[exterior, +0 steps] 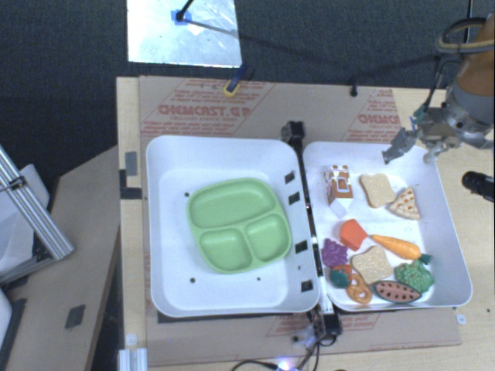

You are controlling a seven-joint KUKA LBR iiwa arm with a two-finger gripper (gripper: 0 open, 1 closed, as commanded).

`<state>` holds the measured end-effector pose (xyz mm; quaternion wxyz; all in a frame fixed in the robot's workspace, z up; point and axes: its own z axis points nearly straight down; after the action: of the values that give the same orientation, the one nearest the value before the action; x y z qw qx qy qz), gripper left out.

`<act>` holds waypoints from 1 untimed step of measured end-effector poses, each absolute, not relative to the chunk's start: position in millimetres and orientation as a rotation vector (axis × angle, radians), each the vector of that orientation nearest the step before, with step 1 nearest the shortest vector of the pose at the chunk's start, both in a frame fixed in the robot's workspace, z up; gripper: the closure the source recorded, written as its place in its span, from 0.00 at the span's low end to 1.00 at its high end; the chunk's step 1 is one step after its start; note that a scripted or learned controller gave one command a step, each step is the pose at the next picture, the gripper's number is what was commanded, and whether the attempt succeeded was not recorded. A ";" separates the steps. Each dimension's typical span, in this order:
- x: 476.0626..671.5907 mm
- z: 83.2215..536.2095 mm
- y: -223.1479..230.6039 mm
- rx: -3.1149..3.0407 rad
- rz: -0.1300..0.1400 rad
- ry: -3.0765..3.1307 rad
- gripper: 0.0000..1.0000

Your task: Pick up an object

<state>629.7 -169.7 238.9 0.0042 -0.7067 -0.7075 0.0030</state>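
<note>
The right bin (448,230) holds several toy foods: a small house-shaped box (338,184), a bread slice (377,189), a pizza slice (404,203), a red-orange block (353,233), a carrot (397,246), purple grapes (335,252), a toast slice (372,263), broccoli (414,275), a pretzel (357,286) and a watermelon slice (394,291). My gripper (411,151) hovers over the bin's far right corner, above and behind the bread and pizza slices. Its fingers stand open with nothing between them.
The left bin (170,168) carries a green divided plate (236,224). A black hinge strip (303,207) runs between the two bins. A shiny foil sheet (184,22) lies beyond the bench at the back.
</note>
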 end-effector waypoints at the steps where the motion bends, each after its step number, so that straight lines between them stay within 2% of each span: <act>1: 632.1 246.8 -169.5 -2.219 -0.002 -2.227 0.00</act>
<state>632.1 -169.5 246.8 -0.0011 -0.7059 -0.7083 -0.0005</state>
